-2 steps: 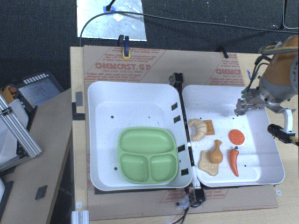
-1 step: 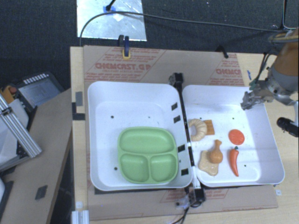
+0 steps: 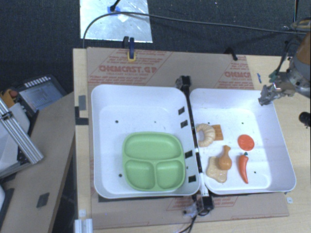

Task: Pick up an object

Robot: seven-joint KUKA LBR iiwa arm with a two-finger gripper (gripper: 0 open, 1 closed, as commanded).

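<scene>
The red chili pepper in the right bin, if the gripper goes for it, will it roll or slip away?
The chili pepper looks like hard, glossy plastic, so probably stiff, light and somewhat slippery. Its narrow, tapered body lies flat on the right bin, so it may roll sideways or pivot if nudged off-centre. It has open floor around it, apart from the red disc, so a pinch across its width seems workable.

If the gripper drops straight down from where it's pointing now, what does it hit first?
Probably the right white bin, at or near its upper right rim or the bare floor just inside. The gripper hangs above that corner, well away from the toy food; depth is hard to judge from this slanted view.
</scene>
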